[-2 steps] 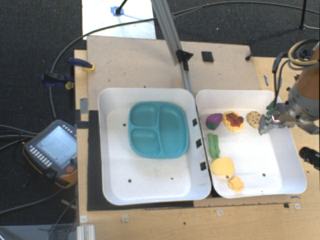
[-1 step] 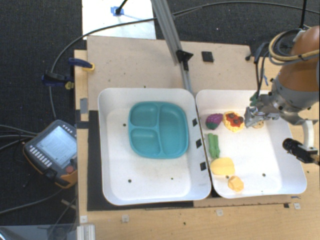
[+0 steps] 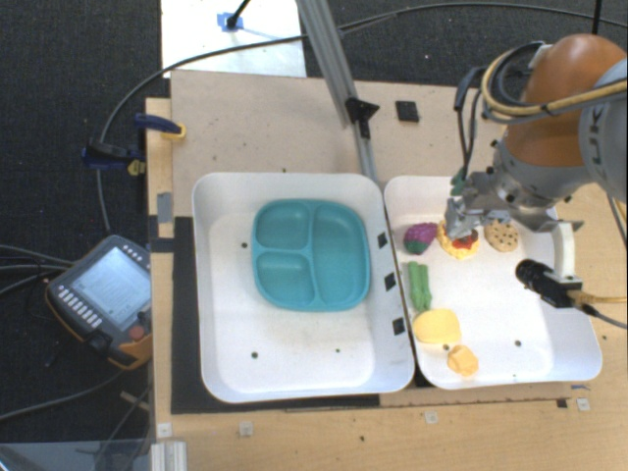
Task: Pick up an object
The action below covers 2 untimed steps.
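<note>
Camera view: the hand (image 3: 461, 226) sits low in the right bin (image 3: 579, 356), near the counter's far right edge, directly over a yellow-and-red toy food piece (image 3: 461, 245); whether it is spread or pinching cannot be told. The piece is judged light, rigid plastic with a slick rounded surface. Grip across its widest middle to prevent slip-out.

tan bench (image 3: 285, 126) bears two white bins (image 3: 226, 361) side by side.
</note>
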Available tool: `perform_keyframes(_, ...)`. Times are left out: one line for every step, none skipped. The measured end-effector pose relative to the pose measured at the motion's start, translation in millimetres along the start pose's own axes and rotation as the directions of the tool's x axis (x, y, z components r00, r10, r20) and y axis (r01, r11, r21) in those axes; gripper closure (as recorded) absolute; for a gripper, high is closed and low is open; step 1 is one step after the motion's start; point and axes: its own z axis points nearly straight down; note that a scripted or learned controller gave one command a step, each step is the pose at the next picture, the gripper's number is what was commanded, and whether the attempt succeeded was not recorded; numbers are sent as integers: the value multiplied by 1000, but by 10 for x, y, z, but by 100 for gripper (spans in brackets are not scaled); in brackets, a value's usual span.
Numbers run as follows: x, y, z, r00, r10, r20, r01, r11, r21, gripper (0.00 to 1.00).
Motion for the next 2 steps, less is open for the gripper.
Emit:
perform_keyframes(417,185,-9,1000,0,-1,0,1000,0,100)
perform_keyframes(886,400,-33,1000,1,0,-1,1000,-1,100)
